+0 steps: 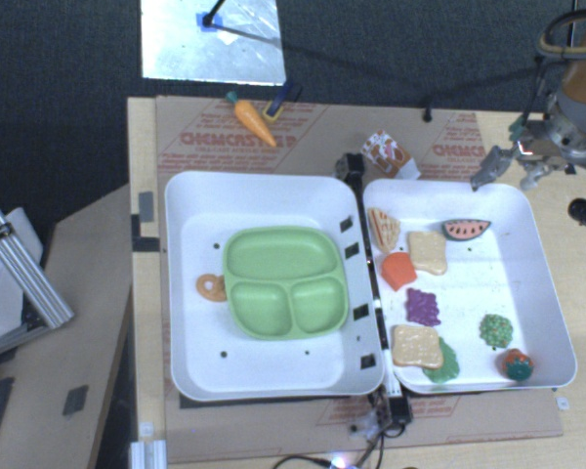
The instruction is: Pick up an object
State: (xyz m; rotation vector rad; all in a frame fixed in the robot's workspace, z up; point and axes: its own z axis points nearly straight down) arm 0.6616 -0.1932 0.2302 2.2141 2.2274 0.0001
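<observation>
Toy food pieces scattered across the right bin (542, 262), all below and to the left of the fingers (513, 164). Fingers spread apart over the bin's far right corner, nothing between them, hanging from the grey arm (576, 106) at the right edge. Nearest to the fingers: watermelon slice (466, 229), just below and left, close to the bin's far wall. Further left from there: waffle wedge (384, 229) against the bin's left wall, pale bread slice (428, 252) beside it, orange-red chunk (397, 271) touching the bread's lower left corner. Lower still, well away from the fingers: purple grapes (423, 307), then toast slice (416, 345) lying partly on a green leaf (445, 362). Broccoli floret (495, 330) and red tomato (515, 363) in the near right corner, almost straight below the fingers but well apart from them. Far to the left: left bin (190, 213) holding a green divided plate (285, 281), with a small pretzel (212, 287) touching the plate's left rim. Beyond both bins, on the counter (449, 135): carrot (254, 122) up and far left of the fingers, small snack packet (386, 152) nearer, just outside the right bin's far left corner.
</observation>
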